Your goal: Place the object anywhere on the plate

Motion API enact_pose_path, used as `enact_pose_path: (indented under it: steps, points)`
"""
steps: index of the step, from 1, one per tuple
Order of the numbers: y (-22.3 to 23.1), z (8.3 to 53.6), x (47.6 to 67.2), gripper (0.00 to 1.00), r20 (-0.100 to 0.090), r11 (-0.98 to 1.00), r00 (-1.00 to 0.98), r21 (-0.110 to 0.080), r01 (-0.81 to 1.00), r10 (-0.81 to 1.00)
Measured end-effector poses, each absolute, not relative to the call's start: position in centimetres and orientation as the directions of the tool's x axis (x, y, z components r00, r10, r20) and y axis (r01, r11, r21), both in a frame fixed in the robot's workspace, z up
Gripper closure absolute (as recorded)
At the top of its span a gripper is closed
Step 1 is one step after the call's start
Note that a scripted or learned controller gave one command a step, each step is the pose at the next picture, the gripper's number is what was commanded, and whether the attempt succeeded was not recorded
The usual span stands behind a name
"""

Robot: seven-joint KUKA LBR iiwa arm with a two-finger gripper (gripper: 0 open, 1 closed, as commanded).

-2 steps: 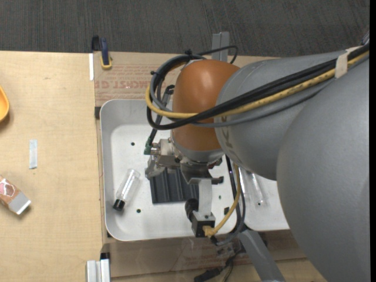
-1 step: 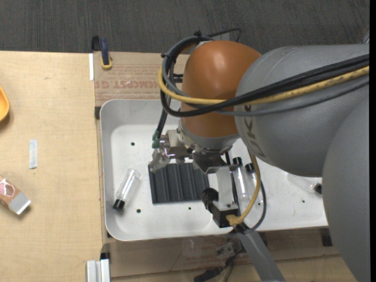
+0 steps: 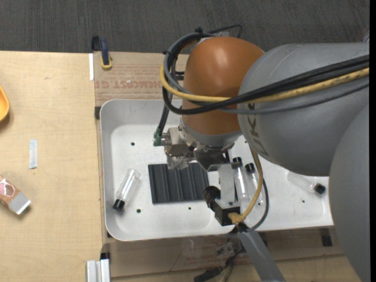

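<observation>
Grey arm [image 3: 305, 104] comes in from the right, its orange band [image 3: 220, 81] bulking over the far middle of the white bin [image 3: 117, 122]. The wrist points down; the pincer [image 3: 179, 156] sits low at the far edge of a dark ribbed rectangular plate [image 3: 176, 184], which lies flat on the bin floor about mid-bin. Whether the pincer is spread or pressed together, cannot tell: the wrist housing covers it. Left of the plate, apart from it, a clear tube with a black cap [image 3: 126, 188] lies tilted on the bin floor, cap toward the near-left corner. A second clear tube [image 3: 241, 181] lies just right of the plate, partly under the arm's cabling, and a third clear tube with a dark cap [image 3: 306, 184] lies further right near the arm's body. Black and yellow cables [image 3: 176, 93] loop round the wrist. The light wooden bench [image 3: 47, 128] to the left carries a small pale strip [image 3: 33, 154], an orange thing [image 3: 3, 104] cut by the left edge, and a red-and-grey block [image 3: 13, 197] near the left edge. A cardboard sheet [image 3: 135, 78] lies beyond the bin's far rim.
</observation>
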State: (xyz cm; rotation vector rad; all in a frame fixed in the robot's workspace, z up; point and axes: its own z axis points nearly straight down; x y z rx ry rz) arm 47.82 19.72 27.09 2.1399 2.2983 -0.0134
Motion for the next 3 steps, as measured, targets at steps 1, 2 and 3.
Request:
enact_pose_path:
  steps: [1, 2, 3]
  points:
    - [21.7, 23.1, 47.7, 1.0, -0.005, -0.04, 0.04, -0.005, 0.999, 0.999]
    - [21.7, 23.1, 47.7, 0.0, -0.005, -0.041, 0.041, -0.005, 0.999, 0.999]
    - [15.5, 27.6, 47.8, 0.0, -0.004, -0.061, 0.061, -0.003, 0.998, 0.998]
